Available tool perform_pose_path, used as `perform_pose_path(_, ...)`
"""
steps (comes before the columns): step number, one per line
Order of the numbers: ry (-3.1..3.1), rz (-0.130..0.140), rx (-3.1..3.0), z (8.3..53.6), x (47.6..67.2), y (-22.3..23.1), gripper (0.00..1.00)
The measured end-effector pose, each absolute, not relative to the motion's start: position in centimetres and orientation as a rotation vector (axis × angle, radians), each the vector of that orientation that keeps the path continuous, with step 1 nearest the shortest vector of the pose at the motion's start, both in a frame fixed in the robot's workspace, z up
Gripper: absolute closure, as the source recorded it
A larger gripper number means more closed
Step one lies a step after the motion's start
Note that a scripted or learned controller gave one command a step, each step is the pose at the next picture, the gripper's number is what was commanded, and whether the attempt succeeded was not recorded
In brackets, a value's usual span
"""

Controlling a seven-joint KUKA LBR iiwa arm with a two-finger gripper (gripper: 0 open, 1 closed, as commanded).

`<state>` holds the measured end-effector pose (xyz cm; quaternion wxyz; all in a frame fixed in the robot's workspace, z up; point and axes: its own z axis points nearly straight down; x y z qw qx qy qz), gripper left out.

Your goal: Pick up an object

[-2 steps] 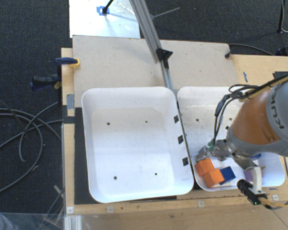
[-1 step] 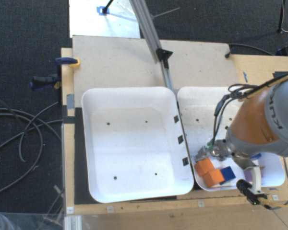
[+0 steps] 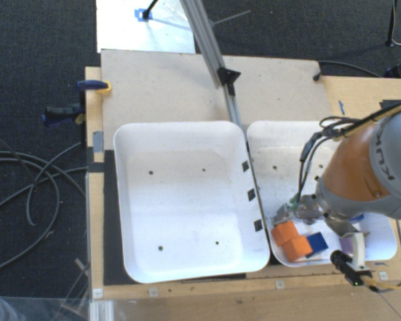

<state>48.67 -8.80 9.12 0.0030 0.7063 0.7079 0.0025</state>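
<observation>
The grey arm (image 3: 371, 172) with its orange band comes in from the right side and bends down over the right bin (image 3: 281, 146), covering a big part of it. The claw (image 3: 295, 212) is low inside this bin, near the front-left corner, but the wrist hides it, so I cannot tell if it is open or closed, and I cannot see any thing held in it. Just below the claw lies an orange block (image 3: 289, 239), close to the front wall of the bin. A blue block (image 3: 317, 243) is touching its right side, and a small pale purple thing (image 3: 347, 244) is a little more to the right, partly behind the arm's parts. The left bin (image 3: 130, 179) stands just beside the right one, on the desk (image 3: 160, 85). A slanted metal pole (image 3: 204, 29) crosses the desk from the top and ends between the two bins. Grey cables (image 3: 33, 186) lie on the dark floor at the left.
</observation>
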Motion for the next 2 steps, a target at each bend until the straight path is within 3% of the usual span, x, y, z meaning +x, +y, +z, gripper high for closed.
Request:
perform_pose_path(1,2.214,0.008,2.217,9.2,48.7,-12.2,0.00)
perform_pose_path(2,2.227,0.004,2.211,9.1,51.2,-10.7,0.00)
